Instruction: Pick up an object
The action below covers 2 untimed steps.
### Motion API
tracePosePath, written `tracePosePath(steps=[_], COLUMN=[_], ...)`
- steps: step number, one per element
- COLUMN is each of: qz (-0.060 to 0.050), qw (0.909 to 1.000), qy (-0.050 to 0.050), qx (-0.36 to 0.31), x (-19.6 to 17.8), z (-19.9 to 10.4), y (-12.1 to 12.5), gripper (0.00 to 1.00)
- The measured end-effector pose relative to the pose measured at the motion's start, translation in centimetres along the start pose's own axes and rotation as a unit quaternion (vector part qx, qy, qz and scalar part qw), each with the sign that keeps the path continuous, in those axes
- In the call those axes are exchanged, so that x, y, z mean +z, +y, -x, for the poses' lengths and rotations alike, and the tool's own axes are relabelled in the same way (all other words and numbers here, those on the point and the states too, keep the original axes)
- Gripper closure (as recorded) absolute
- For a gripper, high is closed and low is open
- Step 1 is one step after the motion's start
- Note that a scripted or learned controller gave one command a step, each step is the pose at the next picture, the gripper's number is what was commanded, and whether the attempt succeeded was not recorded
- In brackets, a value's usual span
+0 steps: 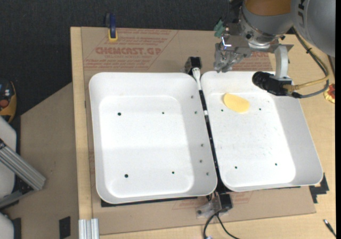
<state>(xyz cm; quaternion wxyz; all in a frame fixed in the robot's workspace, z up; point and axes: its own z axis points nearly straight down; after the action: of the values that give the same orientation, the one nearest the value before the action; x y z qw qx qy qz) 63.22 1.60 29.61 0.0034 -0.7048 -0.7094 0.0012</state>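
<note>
Hovering over the right bin's (298, 142) far rim, gripper (226, 64) apparently empty, finger spacing impossible to tell. Needing to centre over the yellow disc (236, 102) before dropping.

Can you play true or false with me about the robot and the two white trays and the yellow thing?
1. The yellow object lies in the right bin. True.
2. The gripper is holding the yellow object. False: the gripper hangs over the far edge of the right bin, apart from the object, which lies on the bin floor.
3. The left bin has a yellow object in it. False: the yellow one is in the right bin.
4. The two bins sit side by side on a brown board. True.
5. A blue and yellow clamp sits at the board's far edge. True.
</note>
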Motion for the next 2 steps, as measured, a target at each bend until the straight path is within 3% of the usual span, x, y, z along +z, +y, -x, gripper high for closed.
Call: tracePosePath(steps=[1,2], qz=[0.005,0.008], qw=[1.0000,0.9999], qy=[-0.002,-0.004], qx=[0.004,0.007], x=[-1.8,-6.2], z=[1.9,10.9], y=[-0.7,0.5], gripper=[1.00,1.00])
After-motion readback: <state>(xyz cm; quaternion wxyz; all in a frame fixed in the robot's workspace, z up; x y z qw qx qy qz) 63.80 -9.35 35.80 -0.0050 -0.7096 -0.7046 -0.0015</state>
